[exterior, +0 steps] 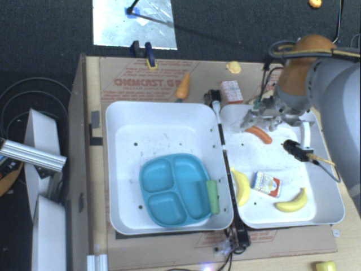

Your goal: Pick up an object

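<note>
My gripper (260, 119) hangs over the far left part of the right bin (321, 151). Right under it, on the bin floor, lies an orange-red sausage (261, 134). I see nothing held in the gripper. Nearer the front of this bin are a yellow banana (242, 186) by the left wall, a small white, blue and red box (265, 184), and a second banana (293, 202) at the front right.
The left bin (130, 134) holds a blue divided plate (172, 189) with a green stick (212, 196) along its right edge. Behind the bins lie a carrot (183, 86), a small carton (231, 91) and a yellow lump (233, 67).
</note>
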Controlling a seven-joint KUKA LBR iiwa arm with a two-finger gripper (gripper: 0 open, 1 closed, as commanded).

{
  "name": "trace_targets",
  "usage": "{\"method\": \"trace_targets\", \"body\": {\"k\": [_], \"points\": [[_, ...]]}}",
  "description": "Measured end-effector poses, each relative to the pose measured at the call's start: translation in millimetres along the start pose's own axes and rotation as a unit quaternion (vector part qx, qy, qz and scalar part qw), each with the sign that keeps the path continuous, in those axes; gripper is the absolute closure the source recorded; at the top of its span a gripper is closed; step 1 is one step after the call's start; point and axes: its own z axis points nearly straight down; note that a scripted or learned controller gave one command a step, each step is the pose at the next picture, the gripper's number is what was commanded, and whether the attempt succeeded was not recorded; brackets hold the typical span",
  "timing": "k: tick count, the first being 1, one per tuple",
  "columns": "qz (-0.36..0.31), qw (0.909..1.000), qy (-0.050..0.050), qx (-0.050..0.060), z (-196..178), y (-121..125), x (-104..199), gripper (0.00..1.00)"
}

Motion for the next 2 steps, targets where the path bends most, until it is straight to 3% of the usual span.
{"method": "trace_targets", "body": {"k": [1, 2], "points": [[-0.001, 1.0000, 0.000, 0.000, 0, 0, 0, 0.00], [-0.002, 1.0000, 0.000, -0.001, -11, 1, 0, 1.00]]}}
